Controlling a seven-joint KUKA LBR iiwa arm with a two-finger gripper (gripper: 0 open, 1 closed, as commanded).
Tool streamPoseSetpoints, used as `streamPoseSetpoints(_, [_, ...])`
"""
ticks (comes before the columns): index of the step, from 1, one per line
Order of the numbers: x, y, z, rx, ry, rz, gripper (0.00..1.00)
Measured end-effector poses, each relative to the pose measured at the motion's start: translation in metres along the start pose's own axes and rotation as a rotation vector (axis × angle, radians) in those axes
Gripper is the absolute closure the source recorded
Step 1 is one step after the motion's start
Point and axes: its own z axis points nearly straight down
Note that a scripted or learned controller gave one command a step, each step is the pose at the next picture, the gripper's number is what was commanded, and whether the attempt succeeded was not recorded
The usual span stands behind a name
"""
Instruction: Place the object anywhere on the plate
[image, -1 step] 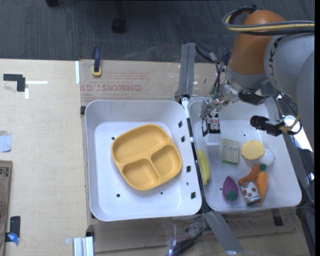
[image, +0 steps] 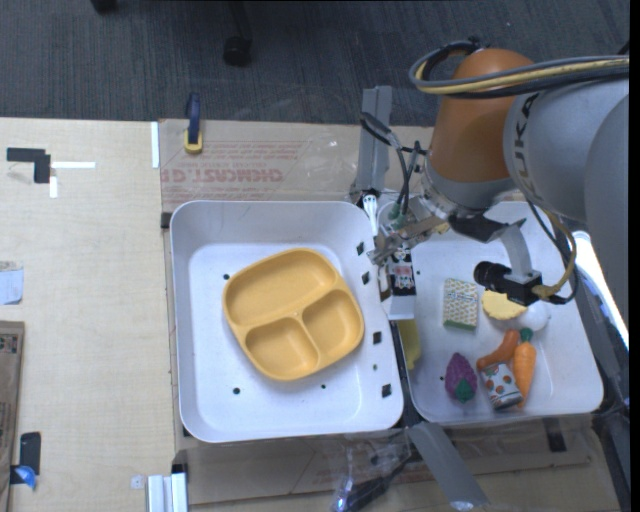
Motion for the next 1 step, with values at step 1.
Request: streamPoseSetpoints(1, [0.0769, 0.0174, 0.0, 0.001, 0.0, -0.108, 1.0])
